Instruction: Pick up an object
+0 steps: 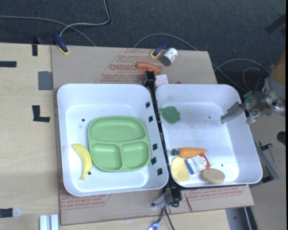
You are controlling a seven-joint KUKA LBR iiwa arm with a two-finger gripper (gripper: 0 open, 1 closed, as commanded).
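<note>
- I see the grey two-finger tool [232, 113] at the right rim of the right shallow white bin [201, 92], coming in from the right side of the camera view.
- One grey finger [229, 114] slants down over the bin's right wall; I cannot tell whether the tool is spread or pressed together, and I see nothing between its tips.
- The right bin holds five things. A dark green leafy piece [170, 114] lies near its left wall, well apart from the tool.
- Along the front of that bin: an orange carrot with a green stub [191, 152], a pale yellow round disc [180, 170] near the left front corner, a small white, red and blue packet [198, 164] just beside the disc, and a tan round biscuit-like piece [213, 176] at the packet's right.
- The left shallow white bin [67, 97] carries a light green three-compartment plastic tray [119, 143], and a yellow banana [83, 160] lies just left of the tray.
- Both bins sit on a brown cardboard sheet [101, 66] on the pale wood-grain counter [14, 152].
</note>
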